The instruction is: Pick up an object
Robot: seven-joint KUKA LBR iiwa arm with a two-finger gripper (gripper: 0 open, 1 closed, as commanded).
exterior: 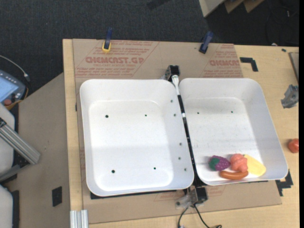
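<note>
Two white bins lying side by side, right bin [266,122] holding four small toys bunched in its near corner, purple piece [219,163], orange-red piece [239,162], yellow piece [255,166], orange sausage [233,175] touching them, left bin [90,127] beside it, state of the claw I cannot tell
</note>
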